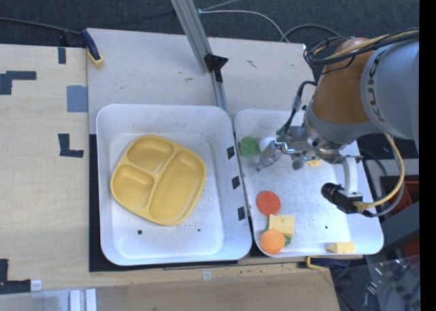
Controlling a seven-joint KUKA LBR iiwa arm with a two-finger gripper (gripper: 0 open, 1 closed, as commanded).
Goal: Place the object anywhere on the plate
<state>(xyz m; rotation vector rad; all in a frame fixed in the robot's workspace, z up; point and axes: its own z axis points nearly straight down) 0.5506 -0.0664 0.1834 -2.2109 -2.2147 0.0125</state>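
The yellow three-compartment plate (pixel 159 178) lies in the left bin (pixel 109 235), with nothing on it. In the right bin (pixel 361 235), a small green object (pixel 249 145) sits near the far left corner. My gripper (pixel 283 158) hangs just right of it, over the bin's far part. It stands open, and nothing shows between its fingers. One fingertip (pixel 265 158) points down towards the green object's right side. The grey and orange arm covers the bin's far right part.
A red disc (pixel 268 202), a yellow cheese-like wedge (pixel 282 224), an orange ball (pixel 272 241) and a small yellow block (pixel 340 248) lie in the near part of the right bin. A metal pole (pixel 191 20) slants over the bench behind the bins.
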